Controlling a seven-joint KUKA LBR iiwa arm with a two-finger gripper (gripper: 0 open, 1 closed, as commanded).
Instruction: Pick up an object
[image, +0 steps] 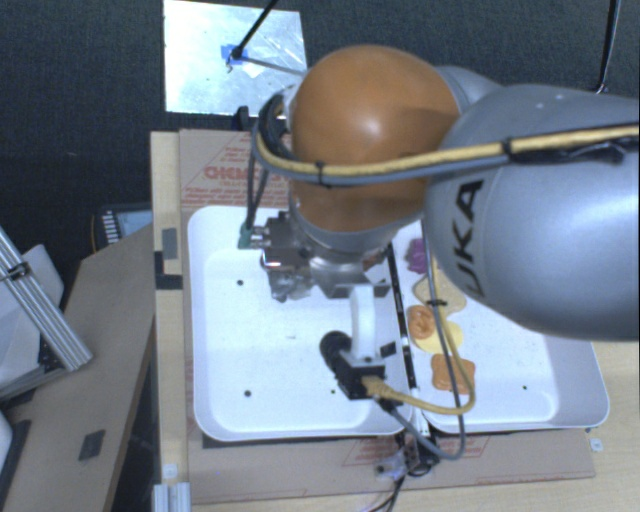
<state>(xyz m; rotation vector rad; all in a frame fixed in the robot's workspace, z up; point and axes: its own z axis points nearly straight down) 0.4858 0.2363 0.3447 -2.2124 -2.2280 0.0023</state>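
Note:
My gripper hangs low over the back middle of the left bin, under the big orange wrist band, and the arm's bulk hides most of it. I see nothing held in it. In the right bin, close to the divider, lie a purple object, a pale yellow piece, an orange round piece and an orange blocky piece. The arm covers the rest of the right bin's back.
Both bins rest on a cardboard sheet on the bench. A wooden panel and metal rails stand to the left. A shiny foil sheet lies behind the bins.

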